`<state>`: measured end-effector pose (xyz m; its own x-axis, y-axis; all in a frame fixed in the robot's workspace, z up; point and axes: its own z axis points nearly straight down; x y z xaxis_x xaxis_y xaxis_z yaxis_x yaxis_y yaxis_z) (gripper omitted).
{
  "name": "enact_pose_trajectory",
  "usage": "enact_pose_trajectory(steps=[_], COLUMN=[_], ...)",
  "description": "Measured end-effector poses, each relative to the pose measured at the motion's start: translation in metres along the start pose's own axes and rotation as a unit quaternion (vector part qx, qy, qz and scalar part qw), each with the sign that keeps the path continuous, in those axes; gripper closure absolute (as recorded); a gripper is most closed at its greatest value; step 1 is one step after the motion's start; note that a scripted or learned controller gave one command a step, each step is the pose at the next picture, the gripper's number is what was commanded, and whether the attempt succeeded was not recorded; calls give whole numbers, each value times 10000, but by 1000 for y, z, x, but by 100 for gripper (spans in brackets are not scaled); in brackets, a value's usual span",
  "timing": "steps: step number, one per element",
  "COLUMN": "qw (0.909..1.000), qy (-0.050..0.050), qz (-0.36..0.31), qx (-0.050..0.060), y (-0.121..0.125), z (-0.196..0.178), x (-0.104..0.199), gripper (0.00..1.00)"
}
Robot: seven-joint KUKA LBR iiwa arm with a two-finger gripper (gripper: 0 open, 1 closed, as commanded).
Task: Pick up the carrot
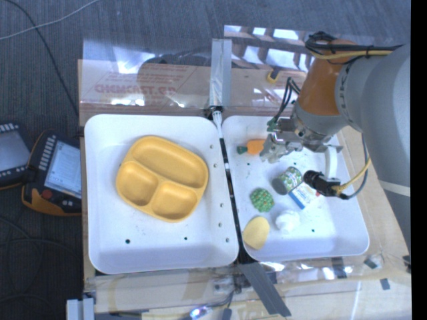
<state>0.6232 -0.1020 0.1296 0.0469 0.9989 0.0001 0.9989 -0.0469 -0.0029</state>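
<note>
Since carrot (255, 147) is lying by the right bin's (347, 242) far-left corner, I'm hovering my pincer (274, 149) beside it; finger state unclear.

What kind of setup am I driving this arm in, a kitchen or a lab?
Most likely a robotics lab bench: two shallow white bins side by side, toy food such as a carrot, a teach pendant on grey carpet, and loose cables.

Yellow tray (162, 177) in L bin (107, 245); can (289, 179), R bin (347, 242).
</note>
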Motion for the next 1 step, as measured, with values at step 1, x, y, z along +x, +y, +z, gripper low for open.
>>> enact_pose_trajectory(steps=[1], qw=[9929], qy=[-12], qz=[1190], qx=[-1], y=[20], z=[-65], x=[46], gripper=[0])
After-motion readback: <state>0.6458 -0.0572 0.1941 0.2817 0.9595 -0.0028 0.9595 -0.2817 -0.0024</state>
